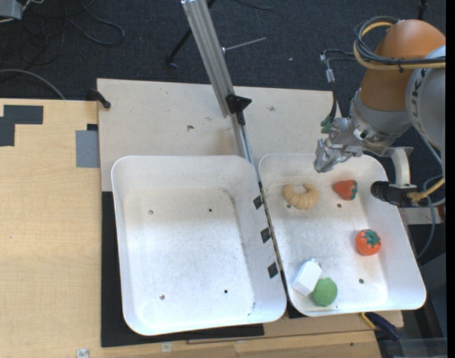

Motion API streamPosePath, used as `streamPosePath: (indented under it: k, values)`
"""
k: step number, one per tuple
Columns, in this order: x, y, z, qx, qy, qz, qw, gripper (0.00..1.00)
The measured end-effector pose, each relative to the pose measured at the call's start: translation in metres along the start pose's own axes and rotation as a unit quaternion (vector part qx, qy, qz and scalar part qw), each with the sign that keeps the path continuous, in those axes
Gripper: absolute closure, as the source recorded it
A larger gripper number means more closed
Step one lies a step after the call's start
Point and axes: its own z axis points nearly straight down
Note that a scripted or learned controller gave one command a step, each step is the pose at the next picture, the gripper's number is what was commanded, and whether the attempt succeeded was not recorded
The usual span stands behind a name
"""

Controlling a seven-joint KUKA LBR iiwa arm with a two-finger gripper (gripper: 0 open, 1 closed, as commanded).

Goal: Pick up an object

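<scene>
The right bin point(391, 289) holds a tan croissant-shaped pastry point(300, 195), a red strawberry point(345, 189), a red tomato with a green top point(368, 242), a white block point(307, 276) and a green ball point(324, 291) touching that block. My gripper point(326, 162) hangs over the far edge of the right bin, just beyond the pastry and left of the strawberry. Nothing shows between its tips.
The left bin point(138, 192) sits beside the right one, with black clips point(265, 234) along their shared wall. A slanted aluminium rail point(212, 58) rises behind the bins. A black fixture point(391, 192) sticks out at the right bin's far right side.
</scene>
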Motion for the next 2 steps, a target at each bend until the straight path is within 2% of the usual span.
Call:
streamPosePath:
  k: [1,2]
  values:
    - [-0.001,0.0,-0.014,0.001,0.0,-0.001,1.0,1.0]
    - [0.04,-0.025,-0.005,0.004,0.001,-0.001,1.0,1.0]
